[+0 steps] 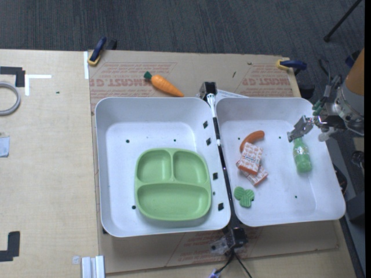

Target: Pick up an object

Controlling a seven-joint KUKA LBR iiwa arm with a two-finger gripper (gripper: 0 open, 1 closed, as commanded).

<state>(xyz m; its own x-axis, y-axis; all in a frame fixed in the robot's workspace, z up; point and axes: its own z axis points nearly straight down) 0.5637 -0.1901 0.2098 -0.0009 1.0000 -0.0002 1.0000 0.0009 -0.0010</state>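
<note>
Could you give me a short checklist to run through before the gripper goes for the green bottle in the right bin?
1. Gripper over the right bin: ok.
2. Gripper lined up near the green bottle: ok, just above its top end in the camera view.
3. Bottle free of neighbours: ok, the patterned boxes lie apart from it.
4. Fingers open enough: cannot tell.
5. Anything already held: cannot tell.

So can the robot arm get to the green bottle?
Probably yes. The bottle lies in the open in the right bin, with nothing on top of it or crowding it, and the gripper hangs just above its upper end.
</note>
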